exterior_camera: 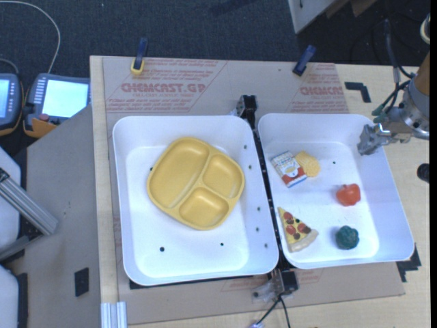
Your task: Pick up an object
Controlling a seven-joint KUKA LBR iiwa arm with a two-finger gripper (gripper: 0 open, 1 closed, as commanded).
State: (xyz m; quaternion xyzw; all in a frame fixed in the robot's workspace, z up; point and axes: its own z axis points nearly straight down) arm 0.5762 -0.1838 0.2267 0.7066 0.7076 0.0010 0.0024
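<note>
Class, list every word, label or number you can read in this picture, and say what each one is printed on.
"CHEMCAST G.P": red print on the brown board behind the left bin.
Red print on the board behind the right bin: partly covered, unreadable.
Small carton in the right bin: markings too small to read.

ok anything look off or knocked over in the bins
Nothing stands out. The yellow divided plate lies flat in the left bin, turned at an angle. In the right bin the fries box, cookie, tomato, pizza slice and broccoli lie apart, unspilled.
</note>
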